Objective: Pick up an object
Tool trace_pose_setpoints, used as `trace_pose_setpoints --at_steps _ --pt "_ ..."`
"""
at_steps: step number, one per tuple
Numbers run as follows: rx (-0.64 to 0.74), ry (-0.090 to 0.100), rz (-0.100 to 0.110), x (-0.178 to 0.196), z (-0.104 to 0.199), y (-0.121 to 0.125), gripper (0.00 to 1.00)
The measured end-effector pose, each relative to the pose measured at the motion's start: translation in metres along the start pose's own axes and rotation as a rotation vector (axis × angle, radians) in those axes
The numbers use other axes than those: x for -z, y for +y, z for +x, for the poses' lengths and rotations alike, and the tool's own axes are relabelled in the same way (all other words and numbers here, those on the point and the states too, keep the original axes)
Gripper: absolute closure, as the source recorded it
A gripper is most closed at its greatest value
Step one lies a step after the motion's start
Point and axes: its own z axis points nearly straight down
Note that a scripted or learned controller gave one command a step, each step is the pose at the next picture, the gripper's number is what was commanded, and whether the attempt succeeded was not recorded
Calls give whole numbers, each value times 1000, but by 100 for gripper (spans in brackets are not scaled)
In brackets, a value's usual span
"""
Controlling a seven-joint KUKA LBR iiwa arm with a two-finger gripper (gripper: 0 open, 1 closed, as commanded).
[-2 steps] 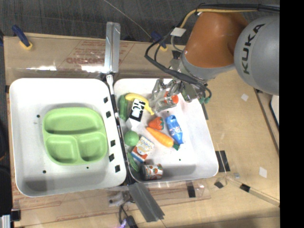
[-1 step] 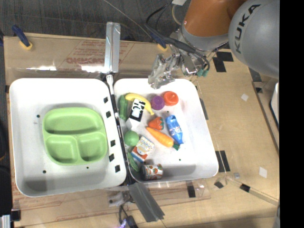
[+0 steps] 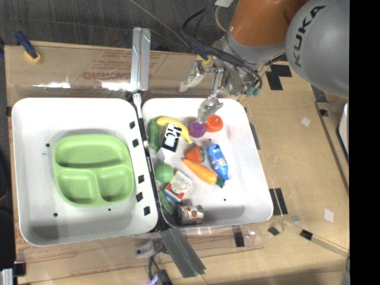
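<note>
We see a tan tabletop (image 3: 297,159) bearing two white bins. The left bin (image 3: 29,159) holds a green tray (image 3: 92,171). The right bin (image 3: 249,159) is crowded along its left wall, with bare floor to the right. The fingers (image 3: 208,108) hang at its far rim, just above a purple toy (image 3: 197,129); we cannot tell their opening.

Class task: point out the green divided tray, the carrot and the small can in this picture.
green divided tray (image 3: 92,170): camera view, ridge between compartments.
carrot (image 3: 200,172): camera view, middle of its orange body.
small can (image 3: 191,214): camera view, its side label.
</note>
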Motion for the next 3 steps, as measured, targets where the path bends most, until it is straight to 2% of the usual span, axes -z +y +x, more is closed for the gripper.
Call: trace_pose_setpoints --at_steps 1,2,3 --pt "-184 12 -4 -159 19 -21 0" --pt "-120 -1 4 -108 53 -116 0" --pt "-212 1 0 -183 74 -107 0"
